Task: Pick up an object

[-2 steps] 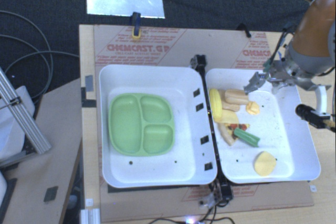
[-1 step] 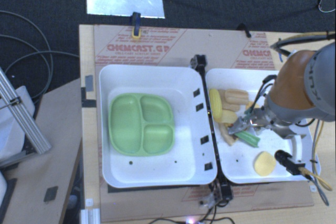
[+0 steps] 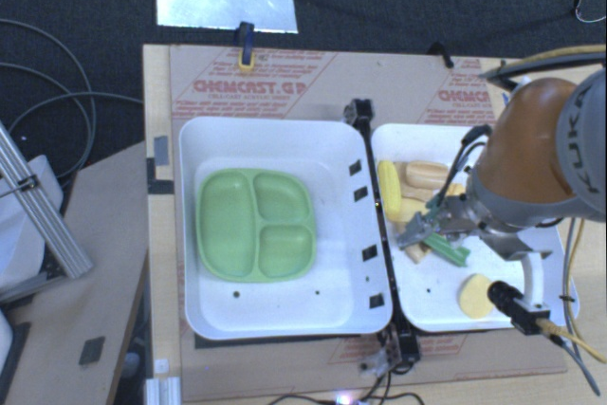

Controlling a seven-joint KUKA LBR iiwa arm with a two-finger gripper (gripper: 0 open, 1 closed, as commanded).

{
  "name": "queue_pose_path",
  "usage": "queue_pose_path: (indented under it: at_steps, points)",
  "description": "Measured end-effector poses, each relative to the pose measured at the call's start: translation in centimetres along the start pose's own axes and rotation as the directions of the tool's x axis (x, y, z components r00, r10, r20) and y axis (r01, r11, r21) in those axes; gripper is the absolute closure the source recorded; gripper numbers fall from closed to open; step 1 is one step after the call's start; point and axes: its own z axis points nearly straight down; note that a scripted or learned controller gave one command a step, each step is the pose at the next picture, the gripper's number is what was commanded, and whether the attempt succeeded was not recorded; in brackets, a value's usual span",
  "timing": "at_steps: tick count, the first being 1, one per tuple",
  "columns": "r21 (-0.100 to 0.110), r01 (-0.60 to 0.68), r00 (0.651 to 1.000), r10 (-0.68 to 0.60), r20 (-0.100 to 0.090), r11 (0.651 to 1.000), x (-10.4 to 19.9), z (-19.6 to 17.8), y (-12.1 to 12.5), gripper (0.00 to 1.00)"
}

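Right now my gripper (image 3: pixel 417 232) hangs low in the right bin (image 3: pixel 432 313), among toy food. My fingers look narrowly parted, though the slant blurs them. A green piece (image 3: pixel 448 250) lies just beside my fingertips, its long axis slanting away toward the bin's near wall. A yellow corn cob (image 3: pixel 389 190) stands just beyond them. My wrist hides whatever lies beneath it.

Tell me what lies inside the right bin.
In the right bin: a corn cob, tan pieces, a green piece, a yellow round. The arm covers the rest.
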Motion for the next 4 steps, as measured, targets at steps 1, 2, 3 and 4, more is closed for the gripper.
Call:
queue_pose_path:
  at_steps: [1,2,3,4]
  points:
    - [0.009,-0.016,1.0,0.016,0.005,1.0,-6.6,10.0,0.0,0.0]
    - [-0.001,-0.004,1.0,0.004,0.004,1.0,-4.2,10.4,4.8,0.0]
    - [-0.005,-0.005,1.0,0.005,0.005,1.0,-4.8,3.8,8.0,0.0]
    - [-0.006,-0.012,1.0,0.012,0.0,1.0,-5.5,10.3,5.9,0.0]
